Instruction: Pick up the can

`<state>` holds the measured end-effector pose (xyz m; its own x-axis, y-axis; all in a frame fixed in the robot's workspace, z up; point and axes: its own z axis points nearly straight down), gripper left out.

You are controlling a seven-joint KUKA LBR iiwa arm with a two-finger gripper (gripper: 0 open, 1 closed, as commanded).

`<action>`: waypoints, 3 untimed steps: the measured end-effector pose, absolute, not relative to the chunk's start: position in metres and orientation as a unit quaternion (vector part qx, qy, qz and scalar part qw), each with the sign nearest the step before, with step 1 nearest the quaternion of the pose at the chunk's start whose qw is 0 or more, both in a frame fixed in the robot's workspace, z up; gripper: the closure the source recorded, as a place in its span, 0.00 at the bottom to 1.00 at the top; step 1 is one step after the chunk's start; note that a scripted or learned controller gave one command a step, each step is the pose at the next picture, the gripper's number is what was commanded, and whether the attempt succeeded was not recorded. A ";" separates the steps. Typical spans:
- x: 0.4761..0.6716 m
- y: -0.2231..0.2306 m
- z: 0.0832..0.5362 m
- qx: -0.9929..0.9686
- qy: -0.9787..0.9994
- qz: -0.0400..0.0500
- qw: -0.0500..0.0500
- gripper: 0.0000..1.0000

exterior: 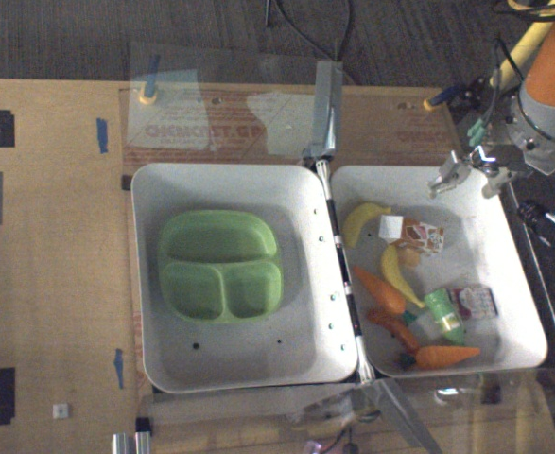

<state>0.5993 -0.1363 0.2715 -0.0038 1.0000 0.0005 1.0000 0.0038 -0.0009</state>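
The can (476,302), small with a dark red and white label, lies on its side in the right bin (523,282), near that bin's right wall. My gripper (468,180) hangs over the bin's back right corner, well behind the can and slightly to its left. Its two metal fingers (444,178) stand apart, open, with nothing between them. The grey arm with its orange band (551,74) comes in from the upper right.
The right bin also holds two bananas (364,220), a white cube (390,227), a small printed carton (424,237), a green bottle (442,311) next to the can, and several carrots (447,356). A green divided plate (222,265) lies in the left bin (154,206).
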 end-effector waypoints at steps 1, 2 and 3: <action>0.558 -0.151 0.135 -0.647 -0.763 0.000 0.000 0.00; 0.650 -0.186 0.090 -0.638 -0.770 0.003 0.003 0.00; 0.649 -0.186 0.099 -0.637 -0.771 0.006 0.005 1.00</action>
